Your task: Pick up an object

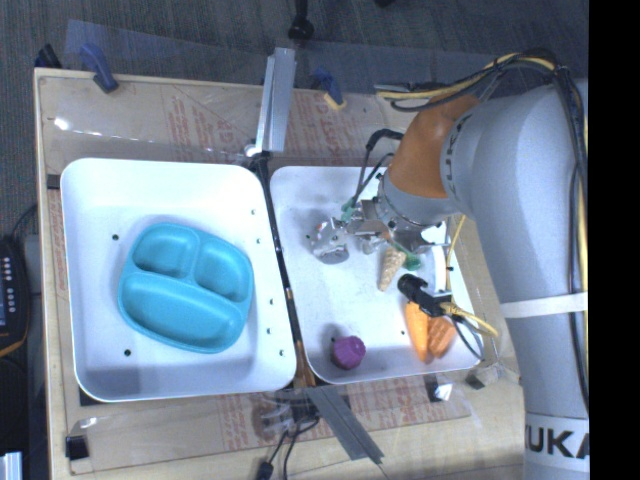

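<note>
- Since the gripper (328, 238) sits low over bare white floor in the right bin (320, 308) with nothing visibly in its grasp, the biggest risk I see is closing on air. Whether it is spread or closed I cannot tell from this slant.
- A second risk comes from the bulky wrist. It hangs over the side of the bin where the pieces lie, so a reach toward them could nudge or sweep them against the wall.
- A smaller risk is that the rounded pieces may roll or squirt out if pinched off-centre.
- The left bin (100, 198), well apart from the gripper and beyond the shared rim, holds a blue divided plate (187, 286) with its compartments bare.
- The right bin holds three loose candidates for the pick.
- The orange piece (428, 336) is the largest. It lies well apart from the gripper, in the bin's corner under the arm.
- The beige piece (390, 268) is the nearest, just beside the gripper on the arm's side and partly tucked under the wrist.
- The purple piece (348, 350) is the smallest. It lies apart from the gripper, close to the bin's rim at the view's bottom.
</note>
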Robot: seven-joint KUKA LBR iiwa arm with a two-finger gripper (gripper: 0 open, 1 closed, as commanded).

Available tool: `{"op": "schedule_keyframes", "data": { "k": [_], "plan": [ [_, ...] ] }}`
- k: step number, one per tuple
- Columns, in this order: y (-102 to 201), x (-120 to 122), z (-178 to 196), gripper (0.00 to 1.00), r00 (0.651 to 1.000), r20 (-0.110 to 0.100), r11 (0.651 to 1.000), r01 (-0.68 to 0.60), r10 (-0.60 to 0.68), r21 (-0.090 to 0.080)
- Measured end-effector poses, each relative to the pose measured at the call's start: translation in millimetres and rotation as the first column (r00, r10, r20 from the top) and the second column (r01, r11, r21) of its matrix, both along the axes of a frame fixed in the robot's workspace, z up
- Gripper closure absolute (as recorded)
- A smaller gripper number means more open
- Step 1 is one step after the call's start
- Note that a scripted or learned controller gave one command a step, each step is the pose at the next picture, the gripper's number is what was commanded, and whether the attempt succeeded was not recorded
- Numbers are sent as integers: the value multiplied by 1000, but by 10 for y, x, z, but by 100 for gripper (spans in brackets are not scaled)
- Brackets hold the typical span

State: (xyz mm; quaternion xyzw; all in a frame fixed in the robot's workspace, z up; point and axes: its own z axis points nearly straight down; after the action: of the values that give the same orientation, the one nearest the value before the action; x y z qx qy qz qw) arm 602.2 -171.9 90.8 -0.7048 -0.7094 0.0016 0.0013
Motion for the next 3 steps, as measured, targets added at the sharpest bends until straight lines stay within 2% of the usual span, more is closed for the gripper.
{"op": "schedule_keyframes", "data": {
  "k": [1, 2, 3],
  "plan": [
    [6, 0, 96, 100, 1000, -3, 1000, -4, 4, 1],
    [6, 0, 96, 0, 1000, -3, 1000, -4, 4, 1],
    [12, 0, 189, 100, 1000, -6, 1000, -7, 7, 1]
  ]
}}
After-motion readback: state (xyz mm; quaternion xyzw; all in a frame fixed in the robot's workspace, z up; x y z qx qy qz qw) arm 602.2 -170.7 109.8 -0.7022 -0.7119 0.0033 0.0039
